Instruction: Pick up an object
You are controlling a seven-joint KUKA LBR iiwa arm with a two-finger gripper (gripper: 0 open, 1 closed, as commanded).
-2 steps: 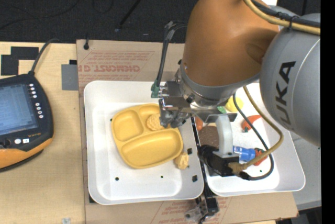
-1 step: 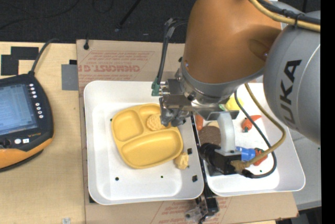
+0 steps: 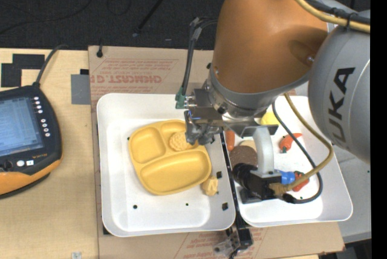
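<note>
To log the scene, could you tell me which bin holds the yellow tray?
The left bin; the yellow tray lies in it, while the right bin holds smaller items.

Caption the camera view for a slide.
KUKA arm lowers its gripper over a yellow divided tray in the left white bin.

Two white bins, one yellow divided tray, one round cookie, perhaps four small items right, partly hidden
</note>
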